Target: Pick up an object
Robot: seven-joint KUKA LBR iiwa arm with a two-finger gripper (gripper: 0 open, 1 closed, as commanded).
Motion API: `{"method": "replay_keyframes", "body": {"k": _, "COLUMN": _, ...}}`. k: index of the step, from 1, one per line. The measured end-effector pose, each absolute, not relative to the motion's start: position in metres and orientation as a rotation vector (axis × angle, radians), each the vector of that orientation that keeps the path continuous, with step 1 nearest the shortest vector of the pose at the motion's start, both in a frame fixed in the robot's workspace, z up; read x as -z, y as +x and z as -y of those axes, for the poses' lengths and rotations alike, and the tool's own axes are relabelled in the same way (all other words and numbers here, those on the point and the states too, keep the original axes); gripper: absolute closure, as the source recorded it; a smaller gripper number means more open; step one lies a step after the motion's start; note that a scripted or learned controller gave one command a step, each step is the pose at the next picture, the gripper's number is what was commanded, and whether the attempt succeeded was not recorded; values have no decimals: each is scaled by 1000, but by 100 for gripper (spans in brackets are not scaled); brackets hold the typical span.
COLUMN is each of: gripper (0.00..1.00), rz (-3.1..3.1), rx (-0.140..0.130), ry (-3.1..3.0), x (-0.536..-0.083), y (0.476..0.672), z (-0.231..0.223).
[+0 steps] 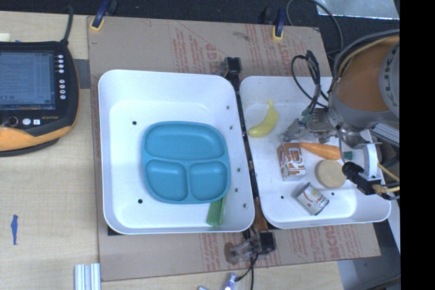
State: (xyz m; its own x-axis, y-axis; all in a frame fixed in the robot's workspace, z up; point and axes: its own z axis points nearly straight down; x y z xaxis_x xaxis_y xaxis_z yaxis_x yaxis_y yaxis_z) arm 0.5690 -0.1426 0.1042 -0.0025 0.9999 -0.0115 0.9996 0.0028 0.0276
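Two white bins [109, 146], blue tray [185, 161], banana [265, 121], carrot [319, 150]

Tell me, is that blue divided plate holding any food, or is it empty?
Empty. The blue plate in the left bin shows three bare compartments; a green item lies beside its lower right edge.

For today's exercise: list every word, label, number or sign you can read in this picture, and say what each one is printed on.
No text here reads clearly.
Cardboard sheet: red repeating print, too blurred to read.
Pendant screen: lines of text, too small.
Brown packet: white marking, unreadable.
Small packet: label blurred.
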Motion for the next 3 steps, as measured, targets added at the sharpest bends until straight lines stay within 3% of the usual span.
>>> {"method": "replay_keyframes", "body": {"k": 1, "gripper": 0, "rz": -2227, "rx": -2, "ry": 2216, "x": -161, "y": 639, "z": 102}}
{"method": "replay_keyframes", "body": {"k": 2, "gripper": 0, "rz": -2232, "rx": 7, "ry": 2218, "x": -91, "y": 656, "z": 93}}
{"method": "replay_keyframes", "body": {"k": 3, "gripper": 100, "rz": -2236, "rx": 8, "ry": 2214, "x": -102, "y": 656, "z": 94}}
